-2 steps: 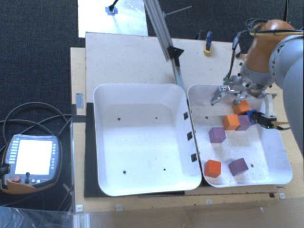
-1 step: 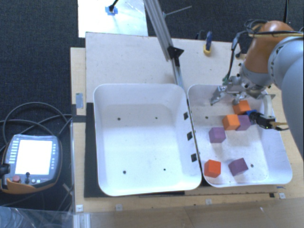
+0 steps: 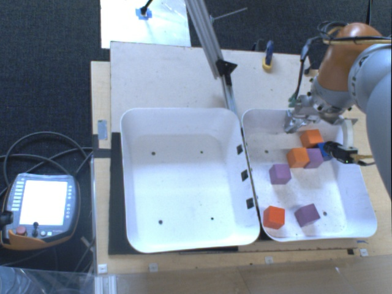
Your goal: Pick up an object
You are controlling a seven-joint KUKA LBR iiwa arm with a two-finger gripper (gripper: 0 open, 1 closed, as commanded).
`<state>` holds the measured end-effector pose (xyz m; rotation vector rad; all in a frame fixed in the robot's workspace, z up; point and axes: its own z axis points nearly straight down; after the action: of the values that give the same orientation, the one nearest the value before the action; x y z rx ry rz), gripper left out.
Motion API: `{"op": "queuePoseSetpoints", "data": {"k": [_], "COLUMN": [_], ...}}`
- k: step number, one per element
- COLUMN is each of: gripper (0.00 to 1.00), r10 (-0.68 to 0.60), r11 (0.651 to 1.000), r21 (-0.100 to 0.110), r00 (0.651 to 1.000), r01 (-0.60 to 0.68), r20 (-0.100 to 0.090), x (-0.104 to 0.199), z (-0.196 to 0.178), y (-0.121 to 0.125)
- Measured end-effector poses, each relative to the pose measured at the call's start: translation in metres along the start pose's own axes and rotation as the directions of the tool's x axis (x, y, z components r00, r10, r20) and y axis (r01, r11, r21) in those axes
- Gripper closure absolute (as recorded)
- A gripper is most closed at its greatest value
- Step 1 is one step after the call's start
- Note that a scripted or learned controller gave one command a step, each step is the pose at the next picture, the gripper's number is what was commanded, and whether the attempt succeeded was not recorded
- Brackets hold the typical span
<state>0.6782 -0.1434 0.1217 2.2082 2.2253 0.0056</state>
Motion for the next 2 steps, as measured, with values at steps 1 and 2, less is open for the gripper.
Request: {"op": "queuePoseSetpoints", "data": {"k": [1, 2], "gripper": [1.00, 1.00], "r10": [0.004, 0.002], "r11": [1.000, 1.000], "r21": [-0.001, -0.003], "r00": [1.000, 1.000], "r01": [-0.004, -0.002], "r20": [0.000, 0.000], "x": [0.000, -0.001], "z": [-0.064, -0.129], "y": [-0.003, 0.004]}}
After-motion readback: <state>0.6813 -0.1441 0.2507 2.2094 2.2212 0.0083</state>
